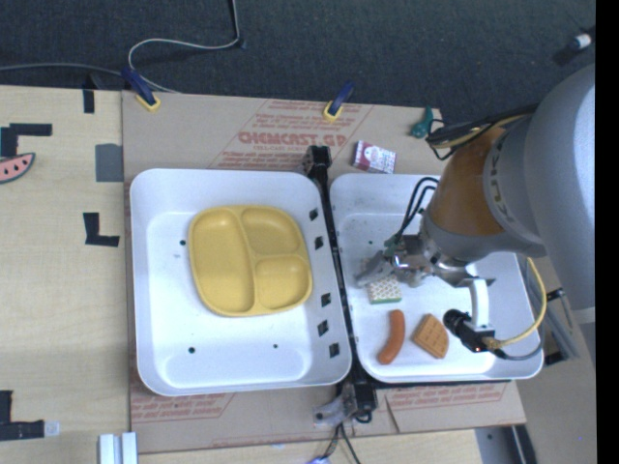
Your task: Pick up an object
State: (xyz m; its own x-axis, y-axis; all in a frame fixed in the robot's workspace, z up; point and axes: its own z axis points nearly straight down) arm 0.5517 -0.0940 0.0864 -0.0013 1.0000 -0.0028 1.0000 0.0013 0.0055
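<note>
Nearest, at the front of my right bin, lie two pieces of toy food. The sausage is a short orange-red rod with rounded ends, smooth and slightly curved, and it lies almost straight front to back. Just beside it, apart from it, is the cracker, a flat tan-orange square turned on its corner, with a dull, grainy face.

A little farther in is the wafer, a small flat square with a pale green-and-white grid on it. It rests on the bin floor near the left wall, behind the sausage. My gripper is low over it, grey metal, its tip at the wafer's far edge or touching it; I cannot tell which. I cannot tell how wide the gripper is open, and I see nothing held in it. Above it come the orange band and my broad grey arm, entering from the right.

The left bin is the same shallow white plastic with rounded corners. In it sits a yellow plate, matte, rounded, moulded into three compartments.

Beyond the bins the brown cardboard carries red print. A small red-and-white packet lies on it, and two yellow clamps grip its far edge.
</note>
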